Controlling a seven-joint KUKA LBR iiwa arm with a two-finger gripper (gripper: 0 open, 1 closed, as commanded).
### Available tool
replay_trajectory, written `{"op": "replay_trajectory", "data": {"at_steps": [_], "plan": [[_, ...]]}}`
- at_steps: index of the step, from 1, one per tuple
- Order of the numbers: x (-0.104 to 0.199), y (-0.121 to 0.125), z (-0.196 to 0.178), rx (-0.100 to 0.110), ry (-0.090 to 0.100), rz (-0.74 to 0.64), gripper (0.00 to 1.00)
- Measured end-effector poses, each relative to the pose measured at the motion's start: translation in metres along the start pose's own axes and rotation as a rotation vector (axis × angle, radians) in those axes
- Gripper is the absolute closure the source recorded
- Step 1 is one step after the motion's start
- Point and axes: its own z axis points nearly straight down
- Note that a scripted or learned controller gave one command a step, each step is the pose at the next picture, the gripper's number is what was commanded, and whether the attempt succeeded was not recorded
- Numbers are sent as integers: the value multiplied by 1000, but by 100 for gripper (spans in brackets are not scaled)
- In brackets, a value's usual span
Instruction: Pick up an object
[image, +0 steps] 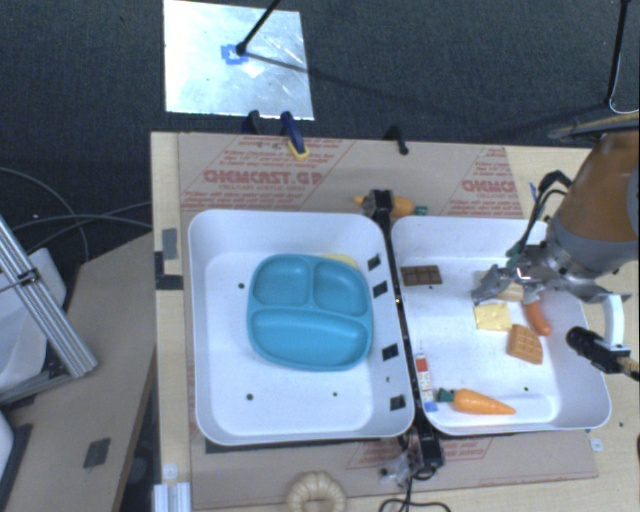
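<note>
We see the gripper (512, 283) low in the right bin (450, 400), fingers spread, holding nothing, tips just above the cheese (491, 317), beside the sausage (538, 318) and waffle (524, 344).

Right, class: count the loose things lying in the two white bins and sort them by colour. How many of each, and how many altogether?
Blue: 1, the divided plate in the left bin.
Brown: 2, the chocolate bar and the waffle.
Yellow: 1, the cheese slice.
Orange: 2, the carrot and the small sausage-like piece.
Total: 6, five of them in the right bin.
</note>
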Motion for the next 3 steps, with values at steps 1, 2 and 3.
{"op": "replay_trajectory", "data": {"at_steps": [1, 2, 3], "plan": [[7, 7, 50, 0, 0, -2, 0], [8, 12, 75, -13, -1, -1, 0], [8, 12, 64, -16, -2, -1, 100]]}}
